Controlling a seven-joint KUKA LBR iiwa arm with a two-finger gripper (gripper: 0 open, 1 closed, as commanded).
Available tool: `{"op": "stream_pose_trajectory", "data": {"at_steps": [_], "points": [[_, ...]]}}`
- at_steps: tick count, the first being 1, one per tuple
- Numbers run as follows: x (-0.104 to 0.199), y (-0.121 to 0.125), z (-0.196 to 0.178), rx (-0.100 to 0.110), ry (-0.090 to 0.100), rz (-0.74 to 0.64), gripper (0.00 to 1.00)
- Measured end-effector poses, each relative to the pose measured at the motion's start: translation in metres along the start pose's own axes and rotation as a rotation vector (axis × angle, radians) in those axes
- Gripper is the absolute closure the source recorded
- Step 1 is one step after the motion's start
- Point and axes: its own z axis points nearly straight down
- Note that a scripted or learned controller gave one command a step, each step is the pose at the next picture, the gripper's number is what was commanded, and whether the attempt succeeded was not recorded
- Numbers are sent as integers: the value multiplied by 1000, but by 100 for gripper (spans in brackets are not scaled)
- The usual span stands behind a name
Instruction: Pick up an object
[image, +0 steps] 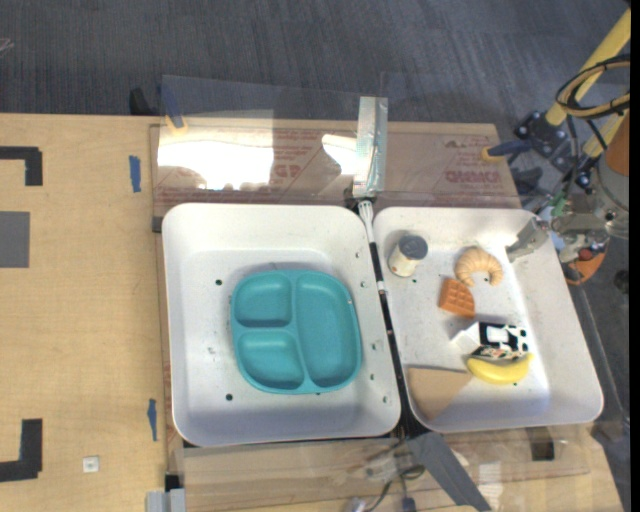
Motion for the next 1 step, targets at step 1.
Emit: {"op": "stream_pose_trajectory", "data": {"at_steps": [1], "points": [[39,57,-6,-3,-1,157,0]]}}
